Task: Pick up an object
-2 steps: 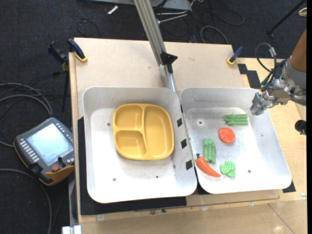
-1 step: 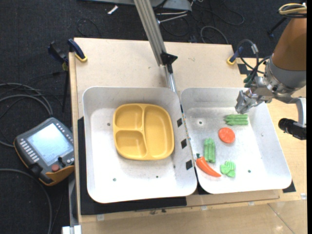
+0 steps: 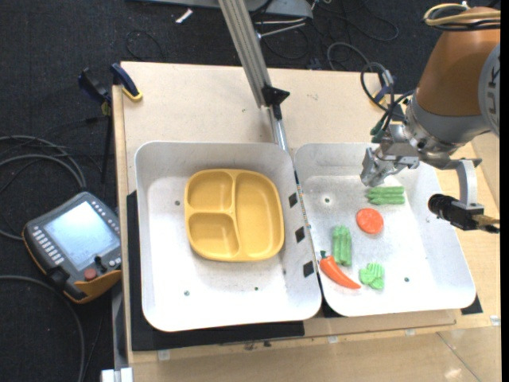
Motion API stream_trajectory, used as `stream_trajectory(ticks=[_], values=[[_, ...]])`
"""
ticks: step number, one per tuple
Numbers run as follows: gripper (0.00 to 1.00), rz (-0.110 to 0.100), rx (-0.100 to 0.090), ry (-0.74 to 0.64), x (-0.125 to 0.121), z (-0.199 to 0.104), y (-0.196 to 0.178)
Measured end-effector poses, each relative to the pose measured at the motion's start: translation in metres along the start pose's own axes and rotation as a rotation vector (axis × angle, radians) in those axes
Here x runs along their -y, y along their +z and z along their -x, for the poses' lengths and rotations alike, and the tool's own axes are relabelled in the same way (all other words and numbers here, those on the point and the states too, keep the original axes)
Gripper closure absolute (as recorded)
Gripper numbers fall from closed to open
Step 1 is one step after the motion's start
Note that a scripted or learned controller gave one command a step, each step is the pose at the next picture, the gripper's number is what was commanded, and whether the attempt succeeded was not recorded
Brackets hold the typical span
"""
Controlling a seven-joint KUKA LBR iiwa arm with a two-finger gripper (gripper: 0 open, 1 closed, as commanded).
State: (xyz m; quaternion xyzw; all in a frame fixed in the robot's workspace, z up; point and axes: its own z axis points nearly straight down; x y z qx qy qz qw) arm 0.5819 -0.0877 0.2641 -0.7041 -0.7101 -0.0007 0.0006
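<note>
The left bin (image 3: 159, 293) holds a yellow three-compartment plate (image 3: 235, 214) at its middle. The right bin (image 3: 445, 273) holds five toy foods: a ridged green piece (image 3: 386, 196) toward the upper part, an orange-red round slice (image 3: 370, 221) below it, a green pod-like piece (image 3: 342, 245), an orange carrot (image 3: 337, 272) and a small green leafy piece (image 3: 371, 275). The tool (image 3: 375, 171) hangs just above the ridged green piece, at its upper left; whether it is open or closed is hard to make out, and nothing visibly sits in it.

A yellow tray (image 3: 235, 214) sits in a white bin (image 3: 151, 237) (beside green (image 3: 386, 196), red-orange (image 3: 370, 221) toys).
</note>
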Motion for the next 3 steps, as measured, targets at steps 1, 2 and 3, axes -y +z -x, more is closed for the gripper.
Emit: stream_trajectory(ticks=[1, 2, 3], values=[[1.0, -0.002, 0.001, 0.001, 0.001, -0.048, 0.014], [1.0, -0.002, -0.001, 0.0, 0.012, -0.11, 0.02], [1.0, -0.003, 0.0, 0.0, 0.014, -0.163, 0.033]])
